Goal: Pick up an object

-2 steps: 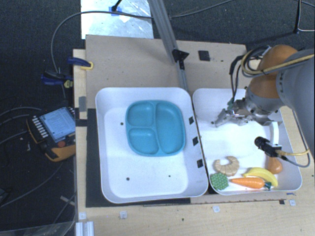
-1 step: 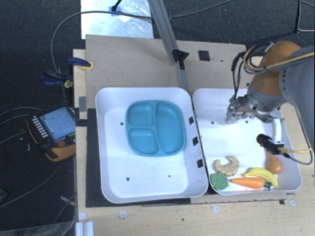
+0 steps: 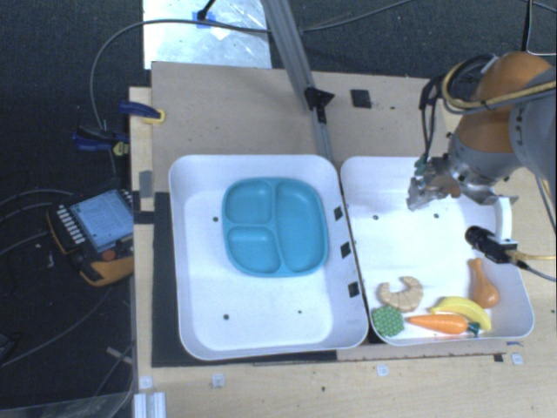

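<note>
blue plate [image 3: 275,226] alone in left bin [image 3: 198,312].

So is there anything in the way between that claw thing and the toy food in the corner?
Nothing visible. The tool is over the right bin's far side; bare white floor lies between it and the croissant, banana and carrot at the near edge.
</note>
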Controlling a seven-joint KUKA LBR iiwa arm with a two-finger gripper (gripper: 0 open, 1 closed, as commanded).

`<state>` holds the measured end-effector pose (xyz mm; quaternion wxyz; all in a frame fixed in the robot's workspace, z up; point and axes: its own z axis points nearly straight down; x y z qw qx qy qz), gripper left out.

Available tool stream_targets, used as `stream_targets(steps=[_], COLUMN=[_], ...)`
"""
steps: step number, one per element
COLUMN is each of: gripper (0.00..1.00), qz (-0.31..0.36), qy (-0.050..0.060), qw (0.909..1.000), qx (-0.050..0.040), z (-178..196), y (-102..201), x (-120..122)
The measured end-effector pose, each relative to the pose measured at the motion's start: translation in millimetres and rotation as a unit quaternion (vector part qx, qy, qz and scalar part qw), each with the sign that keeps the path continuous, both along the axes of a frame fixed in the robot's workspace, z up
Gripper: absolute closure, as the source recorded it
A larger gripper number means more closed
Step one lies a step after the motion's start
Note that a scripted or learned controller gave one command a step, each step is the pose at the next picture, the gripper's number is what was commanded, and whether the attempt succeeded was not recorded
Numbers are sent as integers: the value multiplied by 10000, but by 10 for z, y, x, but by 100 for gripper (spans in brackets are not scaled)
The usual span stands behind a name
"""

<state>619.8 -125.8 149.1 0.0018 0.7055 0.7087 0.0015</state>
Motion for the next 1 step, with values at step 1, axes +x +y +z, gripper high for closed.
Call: stream_targets(steps=[1], gripper=[100], qz=[-1], qy=[-3], qw=[10000], qx=[-1], z=[486], y=[7], x=[-73])
